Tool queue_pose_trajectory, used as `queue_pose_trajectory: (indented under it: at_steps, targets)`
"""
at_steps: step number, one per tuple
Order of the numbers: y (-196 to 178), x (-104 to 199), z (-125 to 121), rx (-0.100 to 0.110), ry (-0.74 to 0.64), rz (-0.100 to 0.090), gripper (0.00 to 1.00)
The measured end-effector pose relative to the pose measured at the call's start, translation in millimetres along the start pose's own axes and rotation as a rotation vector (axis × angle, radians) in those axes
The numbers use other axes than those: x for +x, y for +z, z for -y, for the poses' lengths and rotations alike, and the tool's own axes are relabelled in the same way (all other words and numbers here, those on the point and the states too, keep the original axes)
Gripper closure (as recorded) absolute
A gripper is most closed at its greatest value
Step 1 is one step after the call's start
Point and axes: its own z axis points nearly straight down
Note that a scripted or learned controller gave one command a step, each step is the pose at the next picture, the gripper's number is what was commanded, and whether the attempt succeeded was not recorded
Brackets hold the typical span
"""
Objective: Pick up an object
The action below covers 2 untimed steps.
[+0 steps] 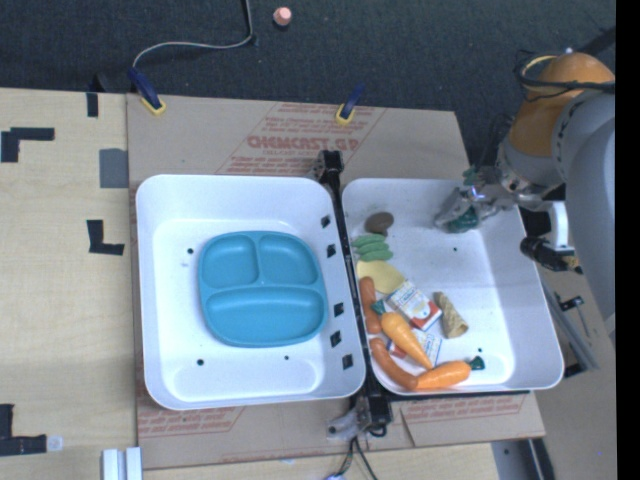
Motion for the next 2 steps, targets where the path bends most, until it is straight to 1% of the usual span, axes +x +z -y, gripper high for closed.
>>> queue_pose_trajectory:
  at_steps: [1, 2]
  targets:
    - [10, 72, 2, -0.004, 0.002, -0.003, 1.00]
    - [-89, 149, 24, -0.001, 0.002, -0.003, 1.00]
